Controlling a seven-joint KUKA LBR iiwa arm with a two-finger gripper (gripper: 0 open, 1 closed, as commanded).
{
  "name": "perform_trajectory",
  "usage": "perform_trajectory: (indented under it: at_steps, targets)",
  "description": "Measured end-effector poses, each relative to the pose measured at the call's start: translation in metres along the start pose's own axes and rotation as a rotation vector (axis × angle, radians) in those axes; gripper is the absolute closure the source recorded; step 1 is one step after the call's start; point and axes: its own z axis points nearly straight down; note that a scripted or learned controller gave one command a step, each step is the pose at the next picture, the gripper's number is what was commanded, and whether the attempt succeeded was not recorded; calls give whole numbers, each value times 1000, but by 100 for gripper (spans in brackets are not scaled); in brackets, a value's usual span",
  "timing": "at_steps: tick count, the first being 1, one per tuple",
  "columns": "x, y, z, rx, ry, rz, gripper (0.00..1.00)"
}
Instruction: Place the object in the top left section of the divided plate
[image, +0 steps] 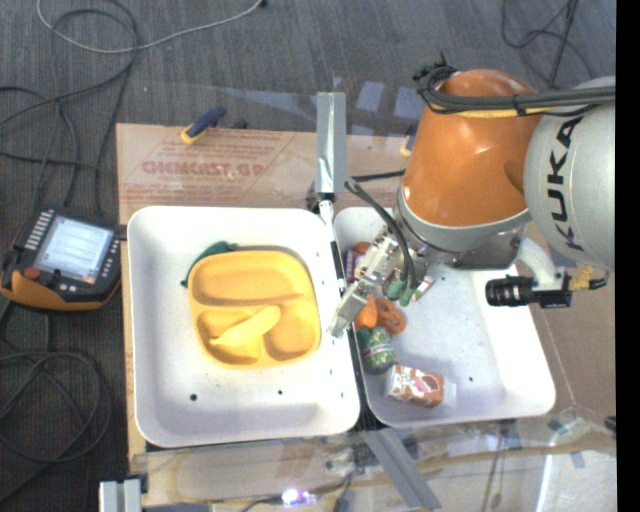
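Observation:
A yellow divided plate (250, 278) lies in the left bin (160, 400). A pale yellow banana-shaped piece (245, 328) rests in the plate's lower left section; the long upper section holds nothing. My gripper (352, 300) hangs over the left edge of the right bin (500, 380), just right of the wall between the bins. An orange carrot-like toy (382, 315) lies right beside its tip, touching or nearly so. I cannot tell whether anything is held.
A dark green item (212, 250) pokes out from under the plate's upper left corner. In the right bin lie a green can (378, 350), a red-and-white packet (415, 386) and small items under the wrist (405, 290). A teach pendant (62, 258) sits off the bench at left.

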Motion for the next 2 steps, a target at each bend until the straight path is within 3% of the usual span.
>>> perform_trajectory:
  at_steps: [1,2]
  targets:
    - [0,1,-9,0,0,-1,100]
    - [19,-9,7,-2,2,137,100]
